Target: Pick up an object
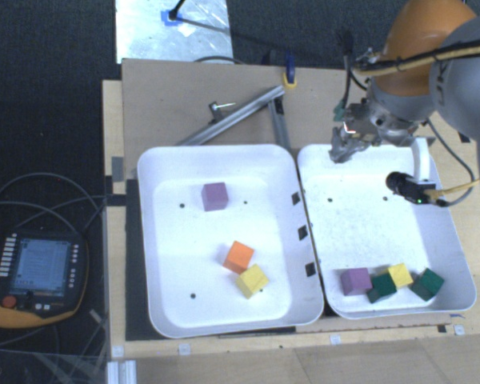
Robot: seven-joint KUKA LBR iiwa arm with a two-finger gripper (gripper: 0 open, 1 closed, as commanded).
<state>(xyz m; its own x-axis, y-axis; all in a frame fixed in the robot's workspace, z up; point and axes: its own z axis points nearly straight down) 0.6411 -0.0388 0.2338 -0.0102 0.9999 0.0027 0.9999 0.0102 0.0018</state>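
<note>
I see the end effector hovering over the far-left corner of the right bin; I cannot tell its state. A purple cube, two green cubes and a yellow cube crowd that bin's near edge. I can read no writing anywhere

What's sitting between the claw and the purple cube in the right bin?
Nothing: in the camera view, only bare white bin floor lies between the claw and the purple cube.
</note>
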